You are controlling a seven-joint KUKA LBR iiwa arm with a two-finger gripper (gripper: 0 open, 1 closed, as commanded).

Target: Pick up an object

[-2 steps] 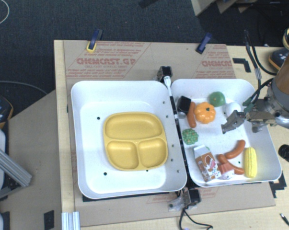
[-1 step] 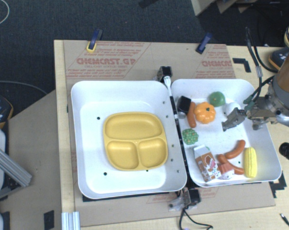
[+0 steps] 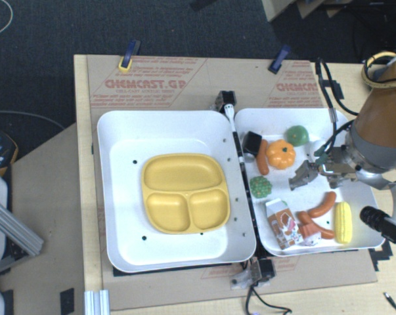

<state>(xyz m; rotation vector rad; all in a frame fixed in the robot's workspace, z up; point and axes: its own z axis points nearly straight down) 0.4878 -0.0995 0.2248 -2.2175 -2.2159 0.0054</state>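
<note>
The right bin [image 3: 250, 120] holds several toy foods: an orange pumpkin [image 3: 280, 154], a green ball [image 3: 297, 135], a black block [image 3: 252, 143], a small brown sausage [image 3: 262, 166], a knobbly green piece [image 3: 261, 187], a printed carton [image 3: 283, 223], a red sausage [image 3: 322, 204], an orange-red piece [image 3: 314, 228] and a yellow corn cob [image 3: 343, 222]. My gripper [image 3: 305, 174] hangs over the middle of this bin, right of the pumpkin and above the red sausage. It looks open, with nothing between its fingers.
The left bin [image 3: 115, 143] holds a yellow three-compartment plate [image 3: 184, 192]. A black divider clamp [image 3: 225, 100] sits between the bins at the back. Cables [image 3: 326, 87] run from the arm over the right bin's far corner.
</note>
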